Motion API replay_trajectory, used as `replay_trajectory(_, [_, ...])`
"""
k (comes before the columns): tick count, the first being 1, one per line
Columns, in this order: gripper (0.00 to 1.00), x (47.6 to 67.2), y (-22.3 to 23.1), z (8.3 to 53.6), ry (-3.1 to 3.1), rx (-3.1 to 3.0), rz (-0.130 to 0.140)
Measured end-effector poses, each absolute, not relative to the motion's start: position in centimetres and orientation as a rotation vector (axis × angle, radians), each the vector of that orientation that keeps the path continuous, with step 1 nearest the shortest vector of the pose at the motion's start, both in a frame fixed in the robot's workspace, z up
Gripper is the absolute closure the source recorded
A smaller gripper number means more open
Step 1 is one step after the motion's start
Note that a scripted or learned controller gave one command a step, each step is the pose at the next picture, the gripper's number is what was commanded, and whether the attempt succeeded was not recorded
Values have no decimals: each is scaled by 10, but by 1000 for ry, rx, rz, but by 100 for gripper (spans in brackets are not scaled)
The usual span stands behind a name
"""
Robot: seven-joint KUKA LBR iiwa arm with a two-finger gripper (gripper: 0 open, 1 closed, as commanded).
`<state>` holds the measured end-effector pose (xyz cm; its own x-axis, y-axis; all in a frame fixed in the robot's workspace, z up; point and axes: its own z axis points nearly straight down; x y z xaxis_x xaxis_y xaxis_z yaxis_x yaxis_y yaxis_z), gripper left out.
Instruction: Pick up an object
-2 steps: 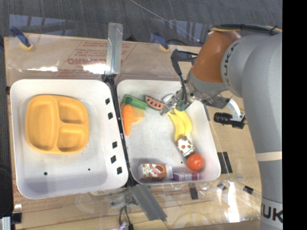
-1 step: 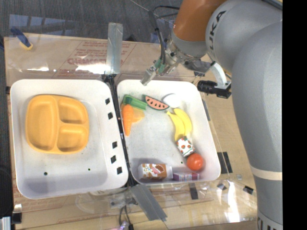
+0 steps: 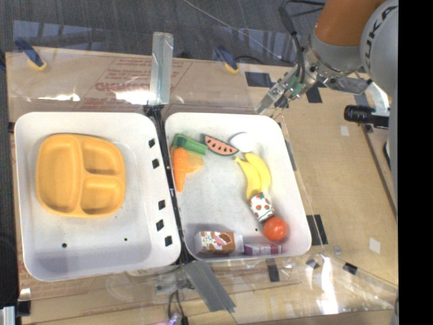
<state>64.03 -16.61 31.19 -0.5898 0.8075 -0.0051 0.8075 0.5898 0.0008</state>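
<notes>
The gripper (image 3: 274, 100) is parked above the far rim of the right bin (image 3: 292, 175), nothing held, and whether the jaws are spread or closed cannot be told from this angle. The banana (image 3: 256, 173) is lying mid-bin between the watermelon slice (image 3: 220, 145) and the small bottle (image 3: 261, 206) — probably light, stiff, smooth plastic, so slipping is to be expected. It's best taken across the narrow middle of the curve, not the ends.

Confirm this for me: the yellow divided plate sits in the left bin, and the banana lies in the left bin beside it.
Not quite. The yellow divided plate does sit in the left bin, but the banana lies in the right bin, near the watermelon slice and the tomato. The camera view shows this.
</notes>
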Motion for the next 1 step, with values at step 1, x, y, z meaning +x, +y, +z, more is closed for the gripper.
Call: replay_trajectory(1, [100, 655, -120, 198, 2741, 1557, -6])
